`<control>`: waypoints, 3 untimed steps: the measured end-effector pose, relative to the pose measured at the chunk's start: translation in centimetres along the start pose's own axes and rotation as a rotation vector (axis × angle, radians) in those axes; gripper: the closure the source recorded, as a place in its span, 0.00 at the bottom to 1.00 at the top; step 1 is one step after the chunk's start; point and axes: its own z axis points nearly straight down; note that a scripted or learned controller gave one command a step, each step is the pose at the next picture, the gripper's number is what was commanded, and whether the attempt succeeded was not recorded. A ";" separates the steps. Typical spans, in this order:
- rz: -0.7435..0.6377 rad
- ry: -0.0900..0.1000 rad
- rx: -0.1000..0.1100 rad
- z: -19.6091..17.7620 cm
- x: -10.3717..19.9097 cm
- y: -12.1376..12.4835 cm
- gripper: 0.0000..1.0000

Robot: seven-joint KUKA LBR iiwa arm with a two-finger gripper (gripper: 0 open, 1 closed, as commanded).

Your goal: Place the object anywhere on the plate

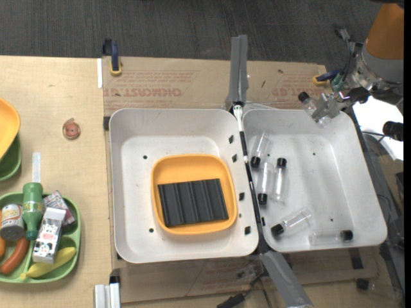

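**Vial lifted at far right corner, plate waits in left bin**

Two white bins side by side. Left bin (128, 172) holds an orange plate (192, 163) with a dark ribbed insert (192, 202) lying on it. Right bin (359, 191) holds clear vials with black caps: two near the divider (259, 151), one just right of those (280, 175), one tilted near the front (290, 222), and what looks like another along the near wall (331, 237), hard to make out.

The arm (385, 31) comes in from the right, its orange band at the top right corner. The gripper (324, 108) sits over the far right corner of the right bin. A clear vial with a black cap (307, 101) appears between the fingers, cap pointing left, so the fingers look closed on it. The metal and glass blur together there, so this is a likely grasp, not a certain one. That vial is raised above the bin rim, well apart from the plate.

Step judged: the pick looks done, the carry not yet started. Next move calls for travel left across the divider between the bins, staying high enough to clear it, then a descent over the plate and a release. The ribbed insert covers most of the plate, so the vial would likely land on it and could roll along the grooves.

Off to the left on the bench: a green tray of toy food (38, 236), unrelated.
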 end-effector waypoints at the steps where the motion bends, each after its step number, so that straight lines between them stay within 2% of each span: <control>1: -0.218 0.000 -0.001 3.1 -4.8 1.5 1.00; 2: -0.367 -0.002 -0.003 -0.8 -8.1 1.0 1.00; 3: -0.640 -0.003 -0.004 -5.2 -9.0 0.8 1.00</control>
